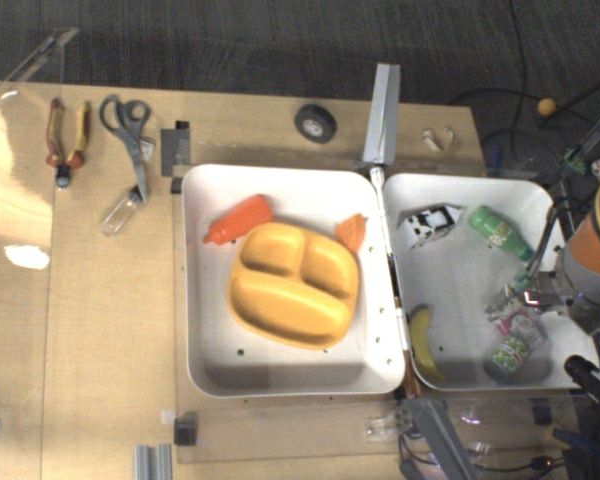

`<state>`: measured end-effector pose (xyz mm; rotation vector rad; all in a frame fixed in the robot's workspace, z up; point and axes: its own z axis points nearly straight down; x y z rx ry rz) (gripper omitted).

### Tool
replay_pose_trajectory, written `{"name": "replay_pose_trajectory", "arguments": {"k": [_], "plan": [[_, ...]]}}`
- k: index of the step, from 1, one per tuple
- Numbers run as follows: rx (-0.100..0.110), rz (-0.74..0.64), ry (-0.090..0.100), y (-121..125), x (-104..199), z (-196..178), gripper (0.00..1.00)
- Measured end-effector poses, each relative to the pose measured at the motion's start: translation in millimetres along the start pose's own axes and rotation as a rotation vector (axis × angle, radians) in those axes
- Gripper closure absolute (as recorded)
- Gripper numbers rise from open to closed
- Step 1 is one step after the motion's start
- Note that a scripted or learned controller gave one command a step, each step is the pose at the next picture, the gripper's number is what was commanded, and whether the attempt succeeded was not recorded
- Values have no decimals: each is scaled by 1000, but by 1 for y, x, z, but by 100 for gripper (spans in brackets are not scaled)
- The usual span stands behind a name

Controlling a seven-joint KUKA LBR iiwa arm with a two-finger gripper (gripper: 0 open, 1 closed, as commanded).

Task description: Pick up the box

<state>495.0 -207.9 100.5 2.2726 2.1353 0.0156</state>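
Pale wooden bench [100,348] fills the camera view, with dark carpet beyond its far edge. On its left part lie red-handled pliers [64,140] and grey scissors [130,136], and a black tape roll [315,123] sits near the back edge.

Two white bins stand side by side. The left bin [280,380] holds a big yellow divided tray [292,283], with an orange bottle [237,219] touching its far-left corner and a smaller orange piece [352,232] at its far-right corner.

The right bin [460,183] holds the box [428,222], a small black-and-white one lying in the far-left corner close to the wall between the bins. A green bottle [500,232] lies to its right, a banana [421,342] along the near-left wall, and a crumpled clear wrapper [510,353] near the front.

The gripper [526,298] hangs low over the right side of that bin, just above the wrapper. Whether it is clenched or released cannot be told. The box lies well apart from it, toward the far left, with nothing touching it.
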Motion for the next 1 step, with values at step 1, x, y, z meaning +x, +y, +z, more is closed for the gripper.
{"name": "replay_pose_trajectory", "arguments": {"k": [1], "plan": [[17,3,7,-5,36,-103,100]]}}
